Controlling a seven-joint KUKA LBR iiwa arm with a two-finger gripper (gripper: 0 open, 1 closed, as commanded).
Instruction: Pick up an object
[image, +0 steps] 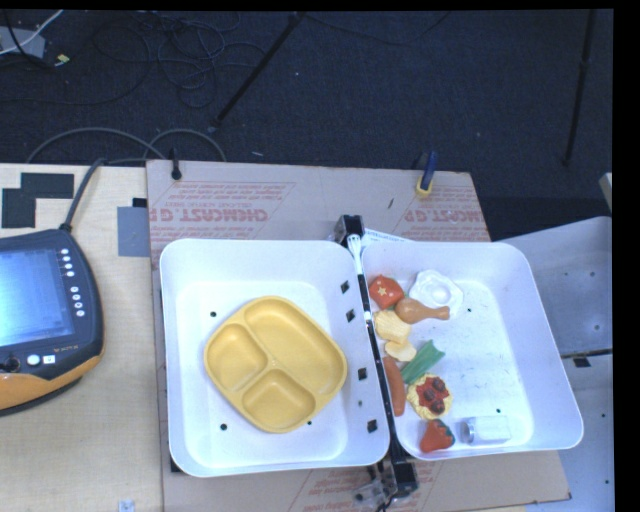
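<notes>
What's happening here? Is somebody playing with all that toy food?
Nothing is being handled at this moment. Two white bins sit side by side on the bench. The left bin holds a yellow divided plate. The right bin has toy food piled along its left side: a tomato, a fried egg, a drumstick, a carrot, a small pizza and a strawberry. All of it lies in the bin, so nothing has been picked up yet.

Two white bins (190, 270) on cardboard (300, 205)
</notes>
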